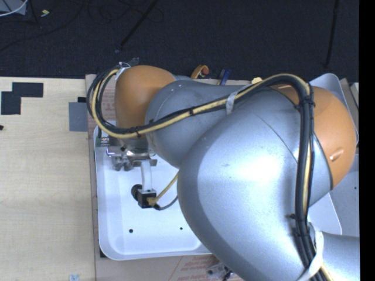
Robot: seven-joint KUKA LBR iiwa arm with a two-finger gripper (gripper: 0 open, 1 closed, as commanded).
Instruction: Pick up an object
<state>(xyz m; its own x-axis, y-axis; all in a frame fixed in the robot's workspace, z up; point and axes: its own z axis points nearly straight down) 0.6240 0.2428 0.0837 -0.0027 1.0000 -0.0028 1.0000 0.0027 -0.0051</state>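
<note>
**Grey arm looms over left bin, gripper low inside**

Grey casing and an orange joint cover of the KUKA arm sit closest to the lens, spreading across the near right part of the left bin and hiding much of its floor. A black-and-yellow cable bundle loops over the arm above the bin's far left corner. Beneath that loop, the gripper hangs inside the bin, near its left wall and towards its far end, just above the white floor. From this angle it cannot be told whether the gripper is open or closed, and nothing is seen in its grasp. At the bin's far edge, two small things peek over the top of the arm: an orange curved object and, just right of it, a blue object. Both lie well apart from the gripper, and how they rest cannot be made out. Pale wooden bench top runs along the bin's left side. Printed cardboard shows at the bin's near edge. Dark carpet lies beyond its far side.
</note>
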